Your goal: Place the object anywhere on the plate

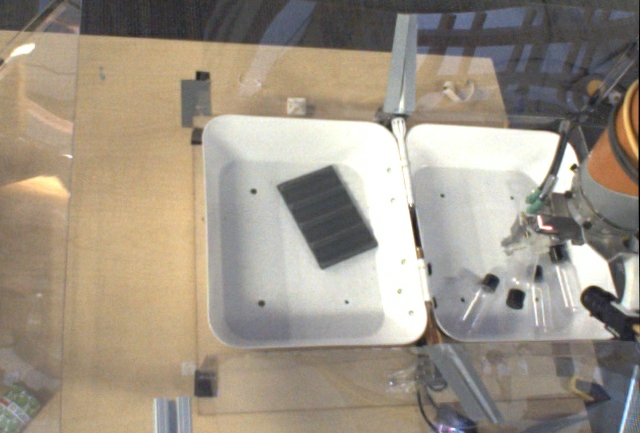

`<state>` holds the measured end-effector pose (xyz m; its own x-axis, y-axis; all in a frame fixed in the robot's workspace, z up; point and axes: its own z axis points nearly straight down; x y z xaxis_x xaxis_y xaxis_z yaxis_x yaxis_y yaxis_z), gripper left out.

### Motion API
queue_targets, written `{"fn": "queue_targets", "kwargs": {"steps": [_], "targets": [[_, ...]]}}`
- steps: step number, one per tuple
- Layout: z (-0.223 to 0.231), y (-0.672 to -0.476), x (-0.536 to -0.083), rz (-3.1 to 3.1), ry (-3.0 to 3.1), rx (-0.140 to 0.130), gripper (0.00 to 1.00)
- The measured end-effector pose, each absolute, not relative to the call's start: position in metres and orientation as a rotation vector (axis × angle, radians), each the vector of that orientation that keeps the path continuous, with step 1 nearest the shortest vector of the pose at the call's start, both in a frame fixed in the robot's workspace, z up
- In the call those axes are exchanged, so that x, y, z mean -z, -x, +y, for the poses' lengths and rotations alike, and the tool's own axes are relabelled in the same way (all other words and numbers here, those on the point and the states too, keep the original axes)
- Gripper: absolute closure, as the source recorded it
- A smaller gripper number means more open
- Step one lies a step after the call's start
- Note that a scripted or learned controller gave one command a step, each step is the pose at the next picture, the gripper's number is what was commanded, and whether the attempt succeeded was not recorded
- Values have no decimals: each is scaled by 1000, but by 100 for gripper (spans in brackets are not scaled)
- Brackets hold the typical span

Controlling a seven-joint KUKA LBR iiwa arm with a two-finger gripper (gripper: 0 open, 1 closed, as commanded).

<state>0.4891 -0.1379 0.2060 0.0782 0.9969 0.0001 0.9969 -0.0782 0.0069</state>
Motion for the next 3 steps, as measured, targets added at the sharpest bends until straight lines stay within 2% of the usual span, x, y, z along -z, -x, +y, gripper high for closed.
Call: {"fn": "queue_targets", "kwargs": {"steps": [1, 2, 3], "targets": [[-136, -505, -244, 1927, -2477, -3, 100], [-159, -546, -253, 1974, -2439, -3, 100], [-181, -578, -261, 1974, -2439, -3, 100]]}}
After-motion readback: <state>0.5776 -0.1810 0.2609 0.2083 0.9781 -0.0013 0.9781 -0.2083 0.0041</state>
